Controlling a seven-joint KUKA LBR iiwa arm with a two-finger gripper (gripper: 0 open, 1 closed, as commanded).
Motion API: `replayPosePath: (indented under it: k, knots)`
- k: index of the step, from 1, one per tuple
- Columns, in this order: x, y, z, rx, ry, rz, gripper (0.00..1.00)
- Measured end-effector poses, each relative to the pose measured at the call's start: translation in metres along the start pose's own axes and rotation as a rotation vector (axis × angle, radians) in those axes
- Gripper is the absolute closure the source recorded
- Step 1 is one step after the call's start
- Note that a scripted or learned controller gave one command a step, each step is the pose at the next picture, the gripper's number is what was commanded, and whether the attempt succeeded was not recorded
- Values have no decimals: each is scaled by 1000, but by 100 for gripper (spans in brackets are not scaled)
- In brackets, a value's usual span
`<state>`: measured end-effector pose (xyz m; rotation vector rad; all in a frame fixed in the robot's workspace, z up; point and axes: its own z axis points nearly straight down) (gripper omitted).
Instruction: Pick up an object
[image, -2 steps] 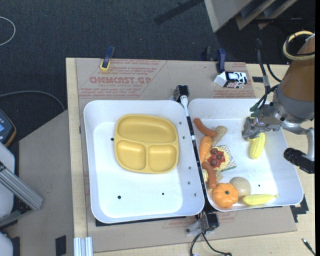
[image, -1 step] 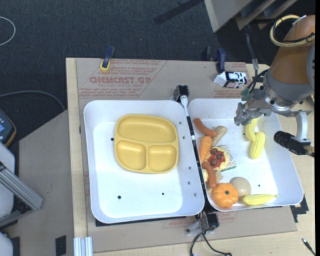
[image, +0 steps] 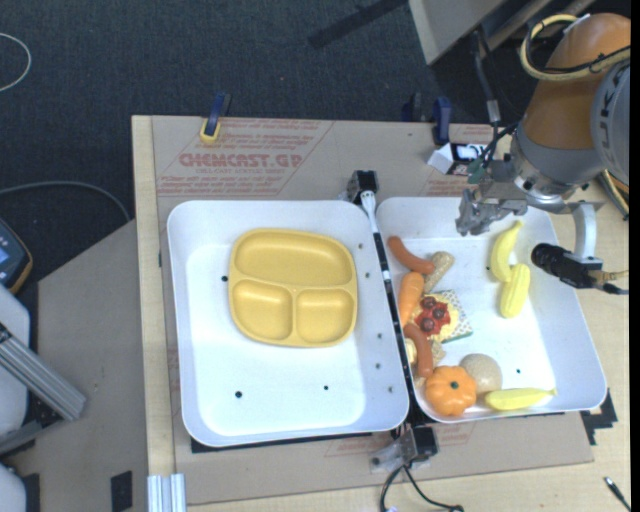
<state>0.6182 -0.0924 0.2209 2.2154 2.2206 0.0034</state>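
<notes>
**Ann:** Two white bins sit side by side on the bench, and the arm (image: 570, 100) reaches in from the right, its gripper (image: 478, 215) hanging over the far rim of the right bin (image: 570, 345).

**Bo:** Whether it is open or closed can't be made out from up here, Ann. Nothing visible is held in it.

**Ann:** Just beside it lies a yellow banana (image: 504, 250), with a corn cob (image: 515, 290) touching its near end.

**Bo:** Along that bin's left wall, a sausage (image: 408, 252), a carrot (image: 410, 297) and a bunch of red grapes (image: 433, 313) crowd together.

**Ann:** Near the front, a small orange pumpkin (image: 449, 390) rests against a beige ball (image: 482, 371), and a second banana (image: 518, 399) lies by the rim.

**Bo:** Over in the left bin (image: 200, 330), a yellow divided plate (image: 293, 286) lies flat.
</notes>
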Motion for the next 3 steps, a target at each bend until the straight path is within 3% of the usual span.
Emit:
replayPosePath:
  k: [1, 3]
  knots:
    - [5, -14, 5, 8, 3, 3, 100]
    - [2, -16, 4, 7, 2, 3, 100]
